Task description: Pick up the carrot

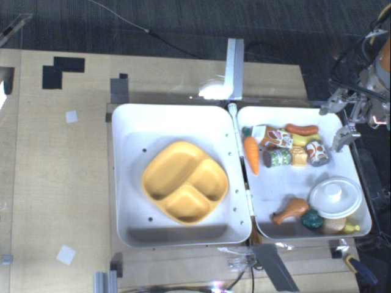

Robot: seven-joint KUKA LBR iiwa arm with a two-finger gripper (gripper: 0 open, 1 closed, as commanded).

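Locate the carrot (250, 154) in the right bin (360, 191), lying against the bin's left wall at about 9 o'clock from the bin's centre. Its green top points toward 12 o'clock and its orange tip toward 6 o'clock. A small dark can (278, 158) sits just beside it at 3 o'clock, and a carton (276, 138) lies near its upper end.

Treat the carrot as a light, stiff toy with a smooth, likely slippery, tapered body. Grip it across the thick upper half, below the green top, where the taper is least and the fingers are less likely to slide off. Expect little clearance: the wall limits one finger, the can the other.

The gripper (346, 125) hangs over the bin's upper right corner, well apart from the carrot. Its fingers stand apart, holding nothing.
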